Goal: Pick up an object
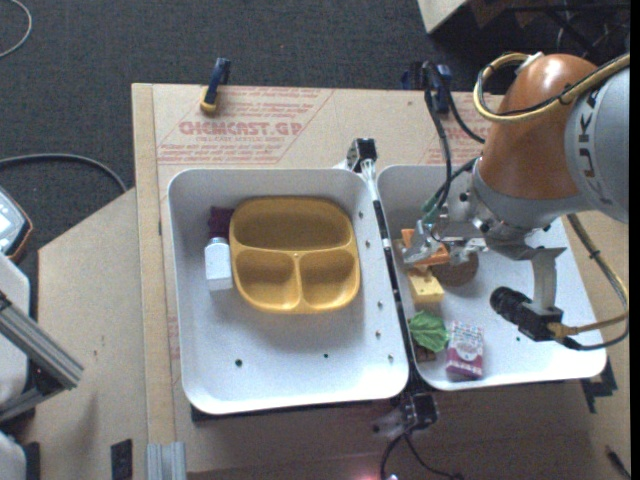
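Desk (pixel 150 268): it is brown and holds two white bins side by side.
Pink box (pixel 465 350): it lies at the near edge of the right bin (pixel 575 298).
Green thing (pixel 428 330): it sits just left of the pink box, close to the wall between the bins.
Black tube (pixel 520 313): it is part of the arm and sticks out over the right bin, right of the pink box.
Yellow block (pixel 426 288): it lies a bit farther back than the green thing, just under the gripper.
Gripper (pixel 437 250): it hangs low over the left part of the right bin.
Fingers: I cannot tell if they are apart or together.
Orange thing (pixel 424 252): it is right at the gripper tip. I cannot tell if it is held.
Arm (pixel 540 138): it is grey with a big orange part and comes in from the right.
Left bin (pixel 190 348): it holds a yellow tray (pixel 294 253) with three parts.
White bottle (pixel 218 264): it stands just left of the tray, touching it.
Dark thing (pixel 221 217): it peeks out behind the bottle, too small to name.
Clamp (pixel 213 85): it sits on the far edge of the desk.
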`<state>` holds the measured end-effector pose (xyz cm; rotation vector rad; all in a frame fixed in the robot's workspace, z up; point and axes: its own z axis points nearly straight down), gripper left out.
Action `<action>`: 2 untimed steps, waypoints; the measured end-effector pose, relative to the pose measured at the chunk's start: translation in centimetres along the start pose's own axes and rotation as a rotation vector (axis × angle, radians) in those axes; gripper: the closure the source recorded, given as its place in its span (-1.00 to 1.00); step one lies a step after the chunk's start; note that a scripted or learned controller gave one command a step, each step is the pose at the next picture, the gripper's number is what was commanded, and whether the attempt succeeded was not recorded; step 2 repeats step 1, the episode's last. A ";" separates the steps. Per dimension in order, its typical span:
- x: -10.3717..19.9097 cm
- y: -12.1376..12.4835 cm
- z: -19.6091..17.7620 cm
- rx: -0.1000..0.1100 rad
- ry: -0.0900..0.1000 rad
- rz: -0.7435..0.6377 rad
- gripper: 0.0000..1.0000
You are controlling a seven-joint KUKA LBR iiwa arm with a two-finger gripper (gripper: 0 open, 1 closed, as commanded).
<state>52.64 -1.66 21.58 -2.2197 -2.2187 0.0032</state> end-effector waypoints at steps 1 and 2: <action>-0.6 -0.3 -2.0 -0.007 -0.001 0.000 1.00; -0.6 -0.3 -2.0 -0.007 -0.001 0.000 1.00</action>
